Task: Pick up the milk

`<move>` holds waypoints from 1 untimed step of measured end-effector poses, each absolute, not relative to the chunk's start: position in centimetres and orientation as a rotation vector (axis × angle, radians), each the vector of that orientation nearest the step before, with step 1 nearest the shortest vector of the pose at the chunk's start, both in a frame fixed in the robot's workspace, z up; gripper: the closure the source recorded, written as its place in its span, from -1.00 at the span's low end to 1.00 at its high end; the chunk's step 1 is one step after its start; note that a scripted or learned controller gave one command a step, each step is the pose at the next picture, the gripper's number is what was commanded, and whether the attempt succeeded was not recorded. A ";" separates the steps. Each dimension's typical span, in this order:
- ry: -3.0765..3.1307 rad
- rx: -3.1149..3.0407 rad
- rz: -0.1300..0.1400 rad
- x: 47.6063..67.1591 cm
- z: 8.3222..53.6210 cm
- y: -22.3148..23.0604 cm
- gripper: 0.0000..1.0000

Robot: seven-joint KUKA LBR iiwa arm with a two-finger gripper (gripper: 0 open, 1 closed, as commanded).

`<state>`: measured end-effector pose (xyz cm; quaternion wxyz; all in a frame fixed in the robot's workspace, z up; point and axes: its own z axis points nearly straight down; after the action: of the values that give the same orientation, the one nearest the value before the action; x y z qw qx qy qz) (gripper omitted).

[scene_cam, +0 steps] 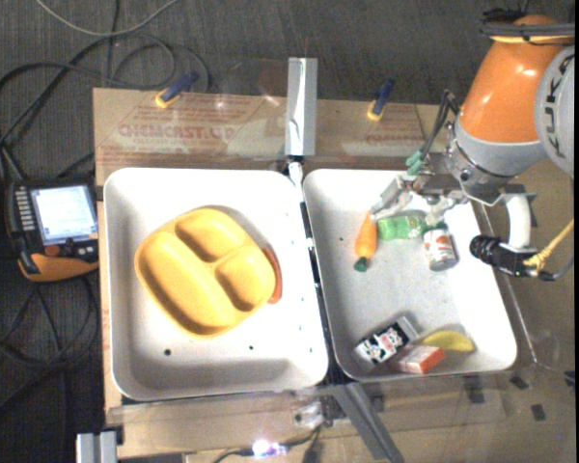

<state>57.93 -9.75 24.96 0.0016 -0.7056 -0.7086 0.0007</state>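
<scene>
The milk (386, 341), a small black-and-white carton, lies on its side near the front edge of the right bin (482, 287), toward the middle of that edge. Just beside it, on the side toward the bin's front right corner, a small red and white box (422, 359) rests against the front wall, and a yellow banana-like piece (449, 340) lies touching or nearly touching that box. Well apart from the milk, in the back half of the same bin, the tool (412, 193) hangs over a green object (399, 227), with its metal fingers (391, 199) seeming slightly spread and nothing visibly pinched between them, though the slanted view makes that hard to judge. An orange carrot (366, 238) with a green tip lies just left of the green object, pointing toward the front edge. A small can (440, 248) with a red label sits just right of the green object, below the wrist. The left bin (125, 336) carries a yellow divided plate (205, 268) near its middle, with a sliver of an orange thing (275, 275) showing at the plate's right rim. The arm's orange band (502, 85) sits above the back right corner of the counter (203, 128).
</scene>
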 end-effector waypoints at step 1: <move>-2.276 -2.159 0.002 51.0 18.0 -13.1 -1.00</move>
<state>51.01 -13.07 18.01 0.0021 -0.6881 -0.7256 0.0007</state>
